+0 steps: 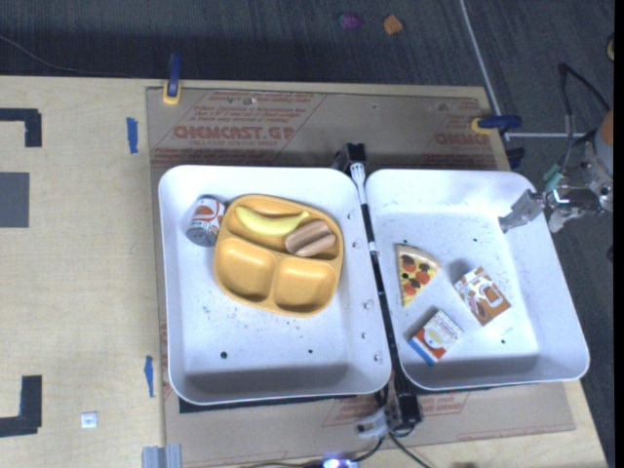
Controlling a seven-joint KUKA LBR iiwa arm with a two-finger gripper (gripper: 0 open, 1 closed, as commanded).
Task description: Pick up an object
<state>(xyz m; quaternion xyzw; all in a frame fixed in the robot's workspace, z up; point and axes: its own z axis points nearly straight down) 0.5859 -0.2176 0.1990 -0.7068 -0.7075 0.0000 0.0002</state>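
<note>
In the camera view, the two shallow white bins sit side by side on the bench, and nothing has been lifted from either. The left white bin (185, 359) holds a yellow plastic divided tray (263, 276) toward its far edge, with a yellow toy banana (261, 224) and a brown toy sausage (312, 239) lying in the tray's far compartments, and a small red and white can (204, 220) on its side touching the tray at the bin's far left corner. The right white bin (458, 198) carries three loose items in its middle and near part: a toy pizza slice (416, 273) close to the left wall, a small white and red-brown packet (482, 294) further right, and a small white, red and blue box (435, 335) nearer the front edge. All three lie flat on the bin floor, apart from each other. The metal two-finger gripper (531, 210) hangs at the right bin's far right corner, above the rim, well apart from every item; whether its claw is apart or together cannot be told at this angle and size. Judged from this, the pick is still at its beginning: the arm has yet to travel over a chosen object, descend, close and lift, so the whole grasp remains to be done.
</note>
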